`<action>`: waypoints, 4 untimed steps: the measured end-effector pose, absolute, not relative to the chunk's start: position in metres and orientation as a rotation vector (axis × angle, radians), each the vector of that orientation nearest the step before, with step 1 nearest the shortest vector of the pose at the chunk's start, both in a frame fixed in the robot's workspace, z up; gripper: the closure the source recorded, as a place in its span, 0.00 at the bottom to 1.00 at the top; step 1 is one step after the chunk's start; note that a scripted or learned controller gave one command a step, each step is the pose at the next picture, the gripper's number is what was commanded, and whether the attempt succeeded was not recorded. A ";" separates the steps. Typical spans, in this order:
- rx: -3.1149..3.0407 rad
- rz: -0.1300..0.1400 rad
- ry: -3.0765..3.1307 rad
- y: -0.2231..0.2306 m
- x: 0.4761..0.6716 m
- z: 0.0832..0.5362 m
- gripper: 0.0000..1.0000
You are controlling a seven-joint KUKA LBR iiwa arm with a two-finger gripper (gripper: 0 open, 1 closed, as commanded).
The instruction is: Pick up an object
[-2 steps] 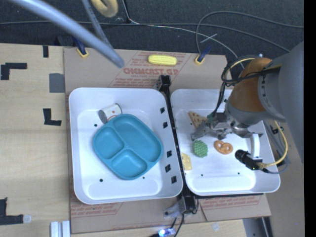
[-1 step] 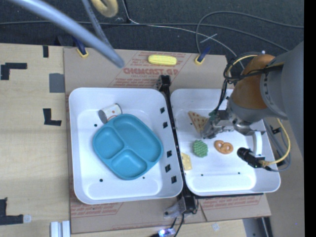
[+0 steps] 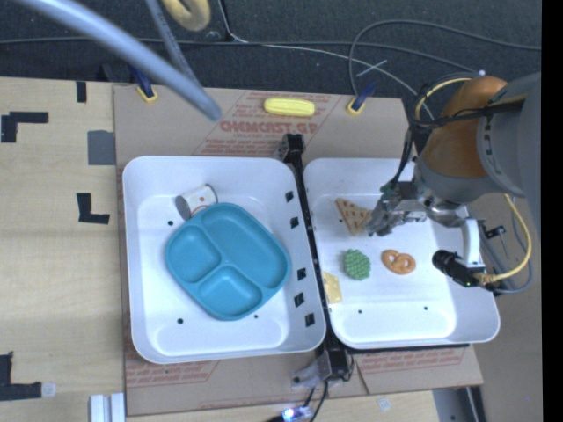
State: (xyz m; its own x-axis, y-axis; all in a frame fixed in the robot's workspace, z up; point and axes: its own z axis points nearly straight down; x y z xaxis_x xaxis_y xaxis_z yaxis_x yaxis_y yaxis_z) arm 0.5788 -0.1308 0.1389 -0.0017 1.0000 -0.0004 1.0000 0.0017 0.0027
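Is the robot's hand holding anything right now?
It cannot be told. The hand hangs low in the right bin, right beside the waffle piece.

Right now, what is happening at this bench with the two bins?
The grey robot arm reaches into the right bin, its gripper low beside the waffle-like piece. A green toy and a pretzel lie nearby. The left bin holds a blue divided tray and a small cup.

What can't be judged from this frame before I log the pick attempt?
- Gripper: its state, too small and dark in the camera view.
- Waffle piece: right edge hidden under the gripper, so contact is unclear.
- Yellow item: partly hidden at the right bin's left wall; identity unclear.
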 end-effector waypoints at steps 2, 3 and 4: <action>2.220 0.000 2.222 -0.130 0.575 0.210 1.00; 2.216 0.001 2.230 -0.071 0.582 0.203 1.00; 2.215 0.002 2.230 -0.017 0.595 0.215 1.00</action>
State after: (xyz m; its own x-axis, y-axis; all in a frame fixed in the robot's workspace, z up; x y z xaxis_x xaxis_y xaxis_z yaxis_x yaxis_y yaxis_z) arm 0.5950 -0.0170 0.2146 -0.0071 1.0000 0.0020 1.0000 0.0071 -0.0003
